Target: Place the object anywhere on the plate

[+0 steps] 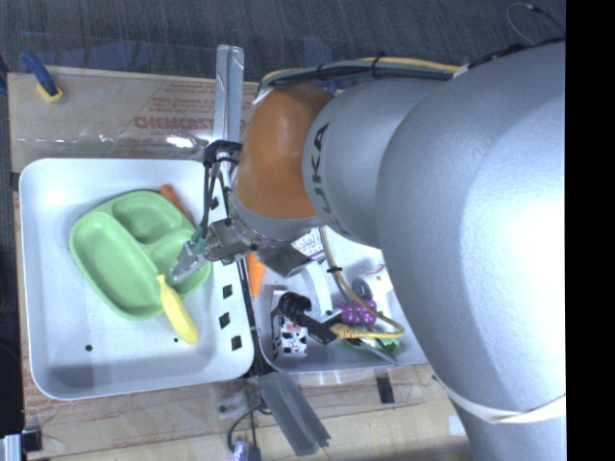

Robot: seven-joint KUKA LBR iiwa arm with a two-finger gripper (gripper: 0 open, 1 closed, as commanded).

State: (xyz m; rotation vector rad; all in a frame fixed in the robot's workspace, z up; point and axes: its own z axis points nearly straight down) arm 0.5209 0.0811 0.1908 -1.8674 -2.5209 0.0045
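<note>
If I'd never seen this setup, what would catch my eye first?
The huge grey arm with its orange band fills the right side, reaching toward the left bin. There its gripper sits at the right edge of a bright green plate, and a yellow banana lies across the plate's lower rim. The right bin holds a jumble of small toys, including purple grapes.

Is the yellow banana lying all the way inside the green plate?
No, the yellow banana has one end on the green plate's edge, and the rest sticks out onto the floor of the left white bin.
</note>
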